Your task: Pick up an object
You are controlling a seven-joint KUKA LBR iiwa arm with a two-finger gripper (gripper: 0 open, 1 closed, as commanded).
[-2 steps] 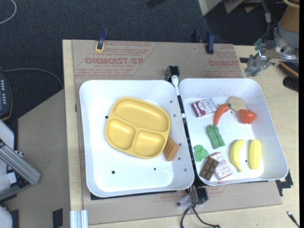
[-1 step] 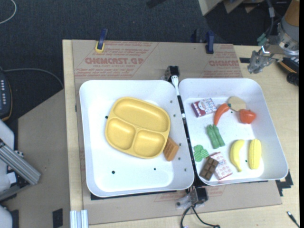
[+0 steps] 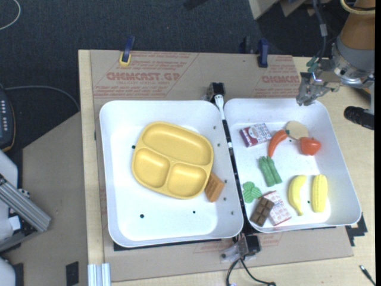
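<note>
The right bin holds several toy foods: a red and white packet, an orange carrot, a red tomato, a beige round piece, a green bean piece, a yellow banana, a corn cob, a chocolate bar and a small green piece. My gripper hangs over the far rim of the right bin, above and behind the beige piece, with nothing seen between its fingers.
The left bin holds a yellow divided plate and a brown wafer leaning by it. Blue and yellow clamps stand at the board's far edge. Cables run at the front centre.
</note>
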